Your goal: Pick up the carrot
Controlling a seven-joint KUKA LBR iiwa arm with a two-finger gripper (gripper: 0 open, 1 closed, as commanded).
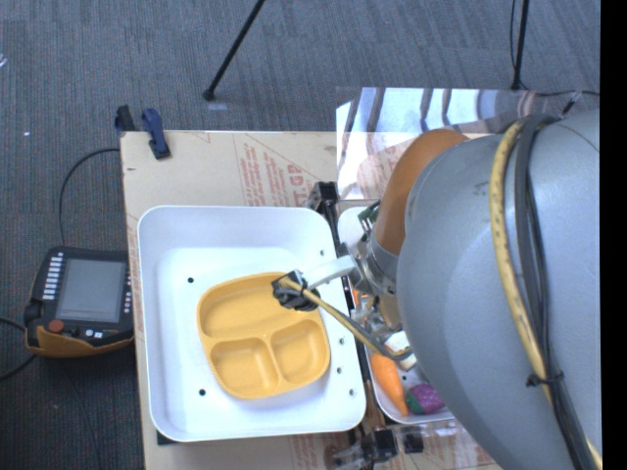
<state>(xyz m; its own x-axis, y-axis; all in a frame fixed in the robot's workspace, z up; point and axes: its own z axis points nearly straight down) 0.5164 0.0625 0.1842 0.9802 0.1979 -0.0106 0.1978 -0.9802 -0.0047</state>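
The carrot is orange and lies in the right bin near its front left corner, partly under the arm. The arm's large grey body with its orange band covers most of that bin. My gripper is seen only as metal hardware at the wrist, over the divide between the two bins and a little behind the carrot. From there a white bar with a black end and a yellow cable reach out over the left bin.
A yellow divided plate lies in the left bin. A pink and green object sits just right of the carrot. A teach pendant rests on the floor to the left, and a blue clamp grips the bench's back corner.
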